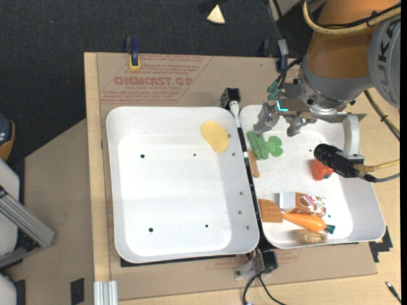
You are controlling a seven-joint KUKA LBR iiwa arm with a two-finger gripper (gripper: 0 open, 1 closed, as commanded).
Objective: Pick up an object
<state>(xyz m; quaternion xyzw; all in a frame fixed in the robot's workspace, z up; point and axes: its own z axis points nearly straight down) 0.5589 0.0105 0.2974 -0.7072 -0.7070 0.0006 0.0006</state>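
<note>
- Camera view is showing the arm [346,37] reaching in from three o'clock, its end effector [280,128] hanging over the right bin [369,224] toward that bin's eleven o'clock corner.
- Its fingers [262,122] are spreading apart — nothing is sitting between them.
- A green toy [266,146] is lying just below the end effector, at its six o'clock.
- An orange carrot [305,221] and small packets [310,203] are resting at the right bin's six o'clock edge.
- A yellow piece [215,136] is lying at the left bin's [127,170] one o'clock — well apart from the end effector.
</note>
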